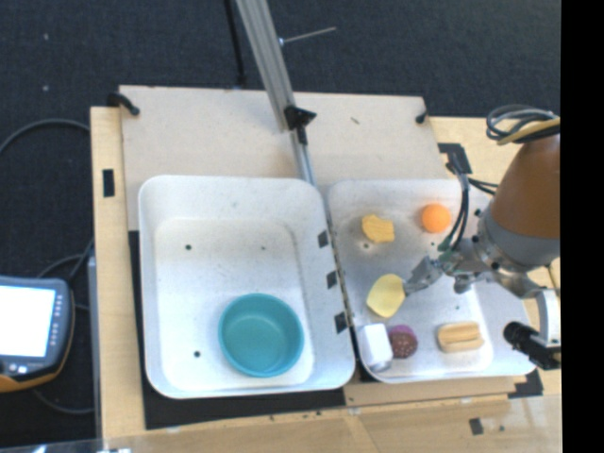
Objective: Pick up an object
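The right bin (347,217) holds several small objects. A pale yellow rounded piece (385,295) lies near its middle, a yellow block (377,228) and an orange ball (435,217) at the back. A white block (377,344), a maroon ball (403,342) and a tan block (460,336) lie along the front. My gripper (440,279) hangs low over the bin's right half, open, with nothing between its fingers. Its left fingertip (418,276) is just right of the pale yellow piece, and I cannot tell if they touch.
The left bin (179,210) holds a teal bowl (261,334) at its front. A slanted metal pole (274,64) rises behind the bins. A tablet (30,328) sits off the bench at the left.
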`<action>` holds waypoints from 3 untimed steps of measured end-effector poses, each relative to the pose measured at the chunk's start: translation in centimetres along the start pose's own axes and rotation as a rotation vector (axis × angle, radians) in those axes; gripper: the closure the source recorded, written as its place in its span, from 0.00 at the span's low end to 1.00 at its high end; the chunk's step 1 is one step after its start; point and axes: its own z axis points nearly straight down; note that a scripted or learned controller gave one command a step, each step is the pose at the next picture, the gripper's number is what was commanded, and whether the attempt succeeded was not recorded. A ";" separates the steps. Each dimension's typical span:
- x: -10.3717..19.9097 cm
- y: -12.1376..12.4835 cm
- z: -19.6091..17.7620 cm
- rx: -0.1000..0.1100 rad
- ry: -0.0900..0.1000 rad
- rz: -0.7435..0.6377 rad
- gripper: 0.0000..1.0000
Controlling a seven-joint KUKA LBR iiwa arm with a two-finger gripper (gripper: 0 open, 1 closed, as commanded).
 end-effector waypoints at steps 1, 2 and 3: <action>0.0 0.0 0.0 -0.001 0.000 0.002 0.00; 0.6 -0.7 4.9 0.005 -0.001 0.002 0.00; 0.5 -0.8 10.2 0.005 -0.001 0.003 0.00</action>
